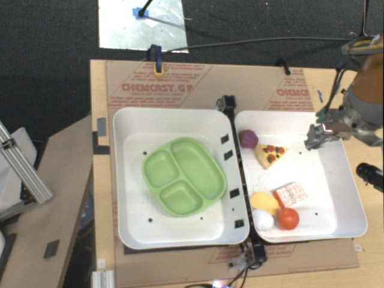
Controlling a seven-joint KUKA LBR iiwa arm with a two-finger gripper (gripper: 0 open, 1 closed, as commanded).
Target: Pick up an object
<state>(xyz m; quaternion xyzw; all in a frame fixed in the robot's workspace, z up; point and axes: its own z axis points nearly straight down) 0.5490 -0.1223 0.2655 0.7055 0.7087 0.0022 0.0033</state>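
Sitting in the right bin [351, 212] are a purple toy [248, 139], a pizza slice [270, 154], a red-and-white packet [290, 194], a yellow lemon [264, 201], a white egg [263, 219] and a red tomato [288, 219], while the left bin [129, 161] holds a green divided plate [183, 176]. Up at the right bin's far right edge hovers the gripper [314, 138], well apart from every toy, nothing in its grasp, and I can't tell how wide it's set.

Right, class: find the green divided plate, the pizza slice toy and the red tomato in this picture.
green divided plate [183, 176], camera view, ridge between its compartments.
pizza slice toy [270, 155], camera view, middle of its topping.
red tomato [288, 219], camera view, its top.
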